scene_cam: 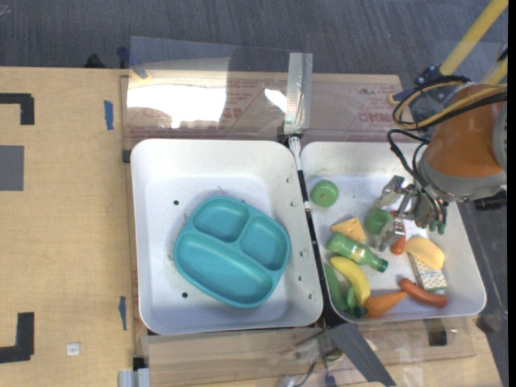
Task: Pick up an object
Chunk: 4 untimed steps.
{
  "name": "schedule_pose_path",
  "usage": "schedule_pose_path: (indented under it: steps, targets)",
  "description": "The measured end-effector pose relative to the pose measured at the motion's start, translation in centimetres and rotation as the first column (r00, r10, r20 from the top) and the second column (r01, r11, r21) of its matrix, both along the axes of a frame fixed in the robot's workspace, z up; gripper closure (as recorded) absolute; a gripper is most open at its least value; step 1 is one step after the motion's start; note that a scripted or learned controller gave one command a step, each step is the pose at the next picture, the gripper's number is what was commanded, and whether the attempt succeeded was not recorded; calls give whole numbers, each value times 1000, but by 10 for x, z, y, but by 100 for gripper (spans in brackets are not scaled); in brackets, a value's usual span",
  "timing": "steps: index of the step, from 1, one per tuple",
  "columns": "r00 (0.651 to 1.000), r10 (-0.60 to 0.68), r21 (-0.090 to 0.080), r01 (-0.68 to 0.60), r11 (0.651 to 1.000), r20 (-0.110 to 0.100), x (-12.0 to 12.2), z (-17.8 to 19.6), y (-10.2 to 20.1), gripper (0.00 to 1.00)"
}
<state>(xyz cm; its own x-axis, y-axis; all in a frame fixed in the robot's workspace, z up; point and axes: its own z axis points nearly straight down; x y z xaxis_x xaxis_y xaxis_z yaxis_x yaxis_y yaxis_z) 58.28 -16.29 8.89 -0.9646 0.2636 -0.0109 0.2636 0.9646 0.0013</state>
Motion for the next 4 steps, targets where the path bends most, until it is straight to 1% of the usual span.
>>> schedule_pose_path:
  steps: [1, 2, 3, 4]
  targets:
    - [1000, 2, -4, -2, 1000, 13, 4, 13, 0, 100]
    - [1000, 2, -3, -2, 1000, 11, 3, 12, 1, 0]
    - [988, -157, 2, 157, 988, 1, -44, 0, 1, 0]
    - [983, -186, 4, 186, 983, 2, -41, 1, 68, 0]
